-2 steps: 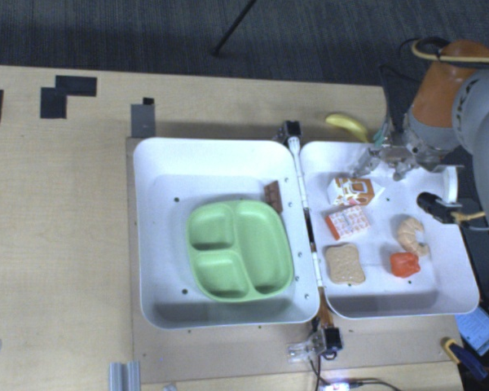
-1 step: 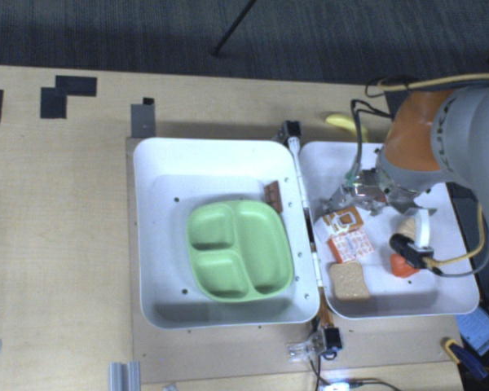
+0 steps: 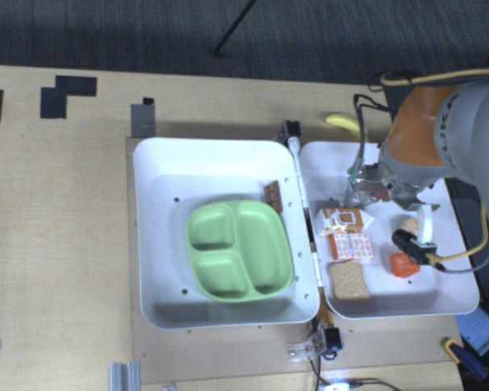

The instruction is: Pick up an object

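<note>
Holding a green divided plate [image 3: 240,249], the left bin [image 3: 159,218]; claw [image 3: 367,187] state unclear over the right bin [image 3: 452,292].

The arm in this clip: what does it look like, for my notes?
A bulky grey arm with rounded casing and a broad orange band above the wrist. Its hand is a darker metallic cluster. Thin black cables loop beside the wrist, and a yellowish cable runs along the top.

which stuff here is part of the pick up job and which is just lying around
Job:
hand
waffle packet
brown bread slice
red piece
right bin

Lying about:
green divided plate
left bin
yellow banana
black tape patches
</note>
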Tool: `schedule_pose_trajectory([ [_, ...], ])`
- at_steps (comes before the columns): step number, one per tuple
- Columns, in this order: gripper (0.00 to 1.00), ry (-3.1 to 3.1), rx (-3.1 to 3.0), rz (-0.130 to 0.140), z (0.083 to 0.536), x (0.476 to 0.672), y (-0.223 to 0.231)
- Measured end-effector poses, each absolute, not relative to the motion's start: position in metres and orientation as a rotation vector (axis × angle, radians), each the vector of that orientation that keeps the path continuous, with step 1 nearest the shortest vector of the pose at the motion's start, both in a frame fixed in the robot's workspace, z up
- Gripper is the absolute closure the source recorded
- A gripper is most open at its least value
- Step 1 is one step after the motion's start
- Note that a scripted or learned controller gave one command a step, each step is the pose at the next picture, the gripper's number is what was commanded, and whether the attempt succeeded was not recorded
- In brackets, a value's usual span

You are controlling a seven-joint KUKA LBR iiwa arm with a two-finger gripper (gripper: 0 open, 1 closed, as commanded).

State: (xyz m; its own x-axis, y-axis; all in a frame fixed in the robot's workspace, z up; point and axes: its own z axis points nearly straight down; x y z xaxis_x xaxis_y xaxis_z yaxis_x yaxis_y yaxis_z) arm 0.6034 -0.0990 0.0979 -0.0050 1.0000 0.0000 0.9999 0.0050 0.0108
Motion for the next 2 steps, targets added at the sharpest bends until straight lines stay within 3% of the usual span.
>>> schedule_pose_trajectory([
  [1, 1.0, 2.226, 2.212, 0.009, 0.1866, 0.6702, -0.0296],
  [2, 0.0, 2.226, 2.213, 0.004, 0.1854, 0.6693, -0.031],
])
